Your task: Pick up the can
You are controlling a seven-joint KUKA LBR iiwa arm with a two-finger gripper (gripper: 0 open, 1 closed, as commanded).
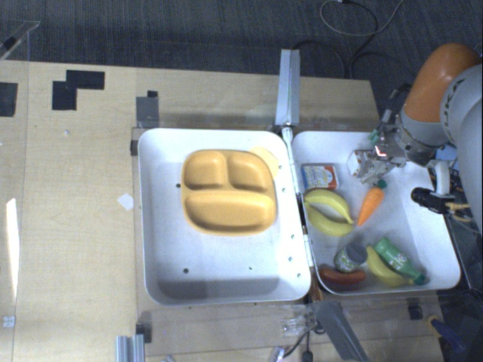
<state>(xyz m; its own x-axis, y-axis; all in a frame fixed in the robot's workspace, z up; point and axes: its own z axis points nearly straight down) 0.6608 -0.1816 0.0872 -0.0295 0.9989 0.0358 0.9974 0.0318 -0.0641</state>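
Note:
The can (351, 257) stands upright near the front of the right bin (438, 236), its grey top facing the camera. It is wedged between a red sausage (343, 277) and a banana (382, 271). My gripper (370, 166) hangs over the back of the right bin, just above the top end of a carrot (369, 205). It is well behind the can and I see nothing held in it.
Two bananas (329, 210) lie mid-bin, a small white and orange packet (318, 176) sits at the back left, and a green bottle (398, 259) lies at the front right. The left bin (158, 225) holds a yellow compartment tray (228, 191).

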